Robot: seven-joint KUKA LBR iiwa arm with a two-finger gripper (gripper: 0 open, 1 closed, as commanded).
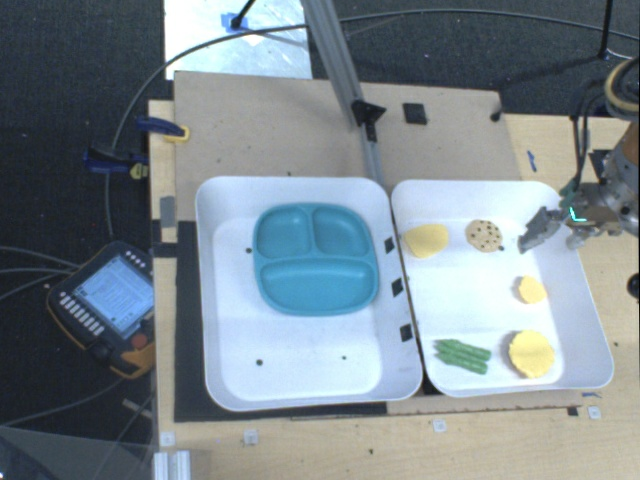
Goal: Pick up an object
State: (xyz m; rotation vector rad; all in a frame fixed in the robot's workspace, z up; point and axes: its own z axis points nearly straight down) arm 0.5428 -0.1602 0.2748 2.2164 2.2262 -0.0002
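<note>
Yellow toy foods dot the right bin (590, 368); the small cookie (484, 235) near its back edge looks light, stiff, best pinched across its rim. The gripper (533, 233) hovers beside it; whether spread or closed, one cannot tell.

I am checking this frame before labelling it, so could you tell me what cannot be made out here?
- Gripper: too small and blurred in the camera view to tell its finger state.
- Arm: cut off by the right edge.
- Small yellow piece in the right bin: too small to identify.
- Handheld screen left of the bench: text unreadable.
</note>
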